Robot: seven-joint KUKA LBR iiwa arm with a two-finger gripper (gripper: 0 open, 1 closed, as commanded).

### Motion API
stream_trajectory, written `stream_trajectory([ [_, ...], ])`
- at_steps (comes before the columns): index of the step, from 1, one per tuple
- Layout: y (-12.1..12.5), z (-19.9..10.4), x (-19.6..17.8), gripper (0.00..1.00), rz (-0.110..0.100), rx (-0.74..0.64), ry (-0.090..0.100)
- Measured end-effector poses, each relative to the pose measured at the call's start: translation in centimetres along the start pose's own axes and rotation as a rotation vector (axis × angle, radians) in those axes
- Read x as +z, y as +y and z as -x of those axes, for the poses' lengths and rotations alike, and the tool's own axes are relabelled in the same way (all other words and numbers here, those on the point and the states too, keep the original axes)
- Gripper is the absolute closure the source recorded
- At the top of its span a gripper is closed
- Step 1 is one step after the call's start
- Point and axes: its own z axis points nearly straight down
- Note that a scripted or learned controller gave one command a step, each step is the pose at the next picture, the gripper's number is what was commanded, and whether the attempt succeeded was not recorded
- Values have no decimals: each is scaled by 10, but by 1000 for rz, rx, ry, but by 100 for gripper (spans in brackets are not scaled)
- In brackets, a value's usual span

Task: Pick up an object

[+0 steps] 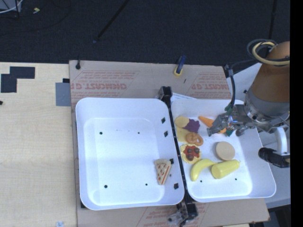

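At the near edge, a brown cardboard sheet [208, 215] with red print sticks out from under the two bins. It lies on a pale wooden worktop [33, 164].

The shallow white left bin [90, 126] holds one thing: a small toy sandwich wedge with red stripes [163, 170], near its front right corner.

The shallow white right bin [258, 183] holds a bunch of toy food. Nearest are a yellow toy banana [200, 168] and a yellow toy lemon-like piece [225, 169], side by side. Just behind them sit a round tan toy bun [225, 151] and a small toy pizza slice with red dots [191, 152]. Farther back are a tan toy pretzel ring [194, 139], a purple toy grape bunch [192, 125], a pale yellow round piece [182, 122] and an orange toy carrot [206, 120].

The grey arm with the orange band [272, 79] reaches in from the right. Its claw [221, 126] hangs low over the back of the right bin, just beside the carrot. I cannot tell if the claw is apart or together, and I see nothing in it.

Behind the bins, a blue and yellow clamp [179, 66] sits on the far edge of the cardboard. Dark grey patches [62, 93] mark the worktop at the left. Beyond that is a dark carpet floor [142, 22] with thin cables on it.
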Motion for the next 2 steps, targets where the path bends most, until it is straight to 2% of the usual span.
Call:
stream_trajectory([
  [1, 26, -34, 150, 0, 1, -2, -1],
  [2, 65, -18, 143, 0, 3, -4, -1],
])
